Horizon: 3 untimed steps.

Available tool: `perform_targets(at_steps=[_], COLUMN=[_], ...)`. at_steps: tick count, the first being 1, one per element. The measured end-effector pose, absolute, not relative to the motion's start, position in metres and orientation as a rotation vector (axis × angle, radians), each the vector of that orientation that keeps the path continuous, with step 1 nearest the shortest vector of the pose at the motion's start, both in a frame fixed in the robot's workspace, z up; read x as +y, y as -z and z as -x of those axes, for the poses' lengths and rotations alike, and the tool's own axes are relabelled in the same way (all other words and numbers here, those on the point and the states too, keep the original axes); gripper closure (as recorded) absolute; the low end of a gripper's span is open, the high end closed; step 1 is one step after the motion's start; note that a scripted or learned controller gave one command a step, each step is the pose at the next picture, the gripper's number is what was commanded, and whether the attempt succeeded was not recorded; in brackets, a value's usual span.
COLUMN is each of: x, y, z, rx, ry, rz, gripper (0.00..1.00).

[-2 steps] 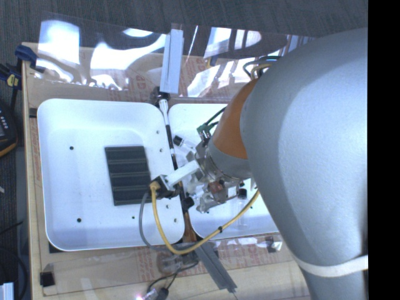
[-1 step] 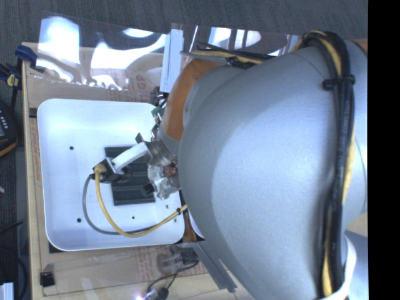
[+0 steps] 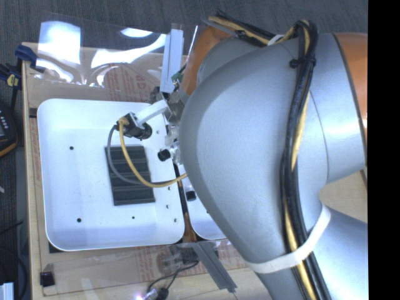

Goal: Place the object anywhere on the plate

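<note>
Arm crowds the view over the left bin

From where I stand, the task's object and the plate cannot be made out. A dark grey ribbed rectangular block [image 3: 131,175] hangs over the shallow white left bin [image 3: 69,186], with yellow and grey cables [image 3: 134,161] looping across it up to a black fitting [image 3: 139,130]. This looks like the claw [image 3: 132,186] end, though whether it is open or shut I cannot tell. The big grey arm [image 3: 262,149] covers nearly all of the right bin [image 3: 203,227] on the bench [image 3: 125,261].
</note>
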<state>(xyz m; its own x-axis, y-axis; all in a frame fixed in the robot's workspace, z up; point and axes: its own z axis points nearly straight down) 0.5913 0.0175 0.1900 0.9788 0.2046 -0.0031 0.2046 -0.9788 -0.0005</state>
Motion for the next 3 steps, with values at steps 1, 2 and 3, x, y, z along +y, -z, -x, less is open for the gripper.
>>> perform_targets(at_steps=[1,2,3], x=[0.041,-0.018,0.0], y=[-0.191,-0.191,-0.232], z=[-0.621,-0.637,-0.574], rx=[-0.823,-0.324,-1.015], ry=[-0.006,0.002,-0.008], rz=[3.028,3.125,2.967], gripper=[1.0,1.0,1.0])
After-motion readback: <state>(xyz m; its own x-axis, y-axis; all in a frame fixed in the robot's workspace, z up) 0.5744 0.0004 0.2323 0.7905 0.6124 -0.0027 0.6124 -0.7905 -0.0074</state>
